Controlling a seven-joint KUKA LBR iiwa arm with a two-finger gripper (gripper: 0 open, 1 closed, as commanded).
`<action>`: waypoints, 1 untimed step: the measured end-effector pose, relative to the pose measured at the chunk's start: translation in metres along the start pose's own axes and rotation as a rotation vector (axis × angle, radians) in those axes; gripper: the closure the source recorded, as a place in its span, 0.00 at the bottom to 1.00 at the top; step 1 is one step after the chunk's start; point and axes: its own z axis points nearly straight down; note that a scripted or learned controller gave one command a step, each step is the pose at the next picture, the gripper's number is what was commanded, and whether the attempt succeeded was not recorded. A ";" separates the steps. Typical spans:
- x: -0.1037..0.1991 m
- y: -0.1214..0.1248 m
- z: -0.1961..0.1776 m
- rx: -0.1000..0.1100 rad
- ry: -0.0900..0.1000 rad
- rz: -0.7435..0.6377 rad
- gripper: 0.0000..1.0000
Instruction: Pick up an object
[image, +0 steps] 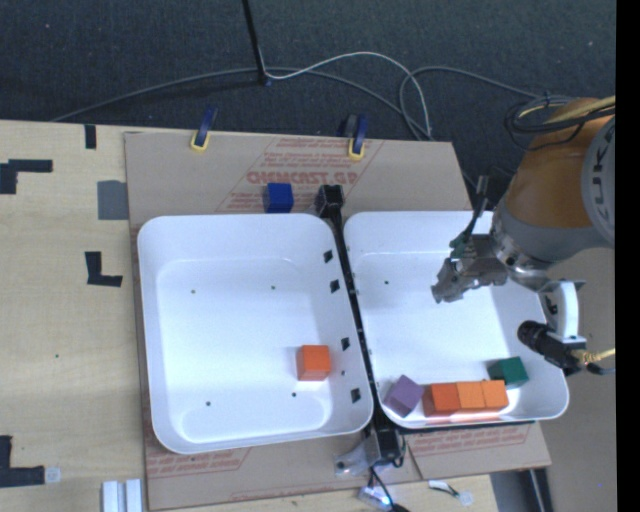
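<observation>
Along the right bin's (455, 418) near rim we see a purple block (403, 395), an orange bar (465, 398) and a green block (509, 372) lined against the wall, awkward to grasp. Farther up that bin, our gripper (452, 284) hovers above bare floor; we cannot tell its fingers' state.

We saw two smooth, glossy white plastic bins (160, 300) sitting on matt brown cardboard (300, 165), over a dull wooden bench (60, 330).
</observation>
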 end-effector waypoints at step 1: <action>0.050 0.010 0.009 0.000 -0.001 0.000 1.00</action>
